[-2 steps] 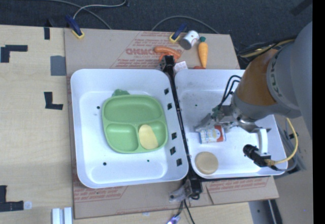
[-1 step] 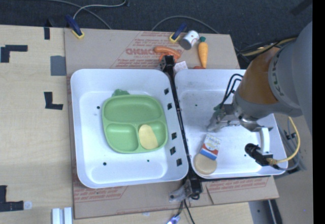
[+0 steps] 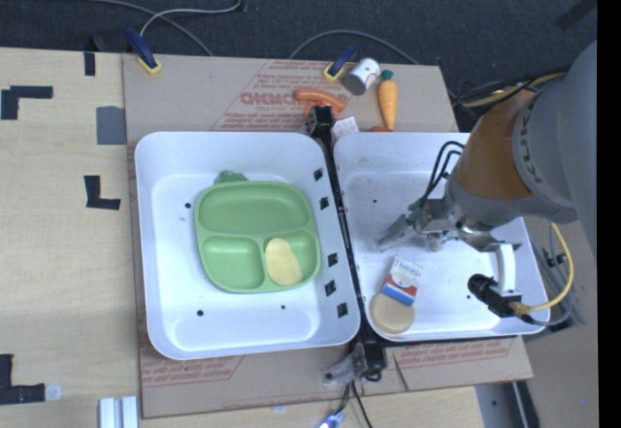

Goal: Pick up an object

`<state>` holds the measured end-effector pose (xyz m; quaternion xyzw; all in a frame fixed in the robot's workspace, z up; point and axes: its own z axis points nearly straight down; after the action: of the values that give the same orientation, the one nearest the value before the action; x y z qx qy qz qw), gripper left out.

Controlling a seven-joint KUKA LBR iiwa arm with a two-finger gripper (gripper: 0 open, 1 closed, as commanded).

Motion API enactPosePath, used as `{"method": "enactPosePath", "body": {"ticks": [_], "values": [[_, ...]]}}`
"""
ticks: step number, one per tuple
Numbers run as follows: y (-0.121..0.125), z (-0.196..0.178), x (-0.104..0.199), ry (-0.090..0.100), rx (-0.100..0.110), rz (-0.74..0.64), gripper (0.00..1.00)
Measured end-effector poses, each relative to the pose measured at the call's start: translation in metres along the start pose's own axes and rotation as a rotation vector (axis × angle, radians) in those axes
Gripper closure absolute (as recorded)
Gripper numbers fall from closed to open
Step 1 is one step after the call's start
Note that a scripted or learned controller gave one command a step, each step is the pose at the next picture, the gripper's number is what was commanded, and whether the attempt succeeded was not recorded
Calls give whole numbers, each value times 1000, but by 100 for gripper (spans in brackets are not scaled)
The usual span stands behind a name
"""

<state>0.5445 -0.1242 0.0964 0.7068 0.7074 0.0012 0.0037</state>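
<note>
We find the gripper [image 3: 400,230] mid right bin [image 3: 505,321], fingers parted and empty; the small carton [image 3: 401,281] lies toward the bin's near edge.

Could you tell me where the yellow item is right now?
It lies in the green plate's lower right compartment, inside the left bin: yellow item.

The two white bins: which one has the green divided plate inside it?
The left bin holds the green divided plate, with a yellow piece in one compartment. The right bin holds a small carton, a round tan item and the gripper.
</note>
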Motion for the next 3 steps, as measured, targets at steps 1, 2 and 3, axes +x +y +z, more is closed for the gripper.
{"method": "enactPosePath", "body": {"ticks": [1,2,3], "values": [[74,11,29,2,2,-2,0],[124,12,30,2,5,-1,0],[124,12,29,1,6,-2,0]]}}
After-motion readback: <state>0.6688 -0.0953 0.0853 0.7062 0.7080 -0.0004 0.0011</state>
